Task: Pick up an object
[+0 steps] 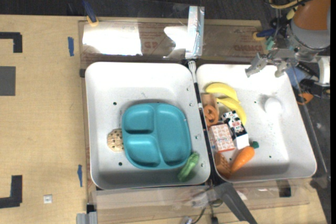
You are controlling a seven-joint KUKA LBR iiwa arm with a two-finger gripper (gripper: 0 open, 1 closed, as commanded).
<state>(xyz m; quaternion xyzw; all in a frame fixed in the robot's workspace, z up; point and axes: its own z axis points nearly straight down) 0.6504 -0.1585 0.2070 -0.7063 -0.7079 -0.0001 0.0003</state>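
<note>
Left bin [100, 81] carries a teal plate [156, 135], three compartments, sitting centre to lower right; a cookie [115, 140] touches its left edge and a green piece [188, 166] lies at its lower right corner, close to the bin's front wall. Right bin [294, 128]: all objects are crowded against its left wall, next to the divider. Top of the cluster is a banana [227, 96], long axis curving from upper left to lower right; below it an orange ring [211, 113], a black-and-white toy [233, 121], a printed box [222, 137], and a carrot [241, 158], long axis running lower left to upper right, green tip toward the bin's middle. The right half of this bin's floor is bare, so there is open room to come down and approach the cluster from the right. Gripper [268, 62] sits above the right bin's back rim, near its upper right corner; the fingers look spread, nothing between them. Key relation: every candidate lies down and to the left of the gripper. The banana is nearest and stands proud at the top of the pile, probably the easiest grasp, closing across its short width. Risk, judged: the left wall and tight neighbours leave little finger clearance on that side. The carrot's free end toward the open floor is a fair alternative.
</note>
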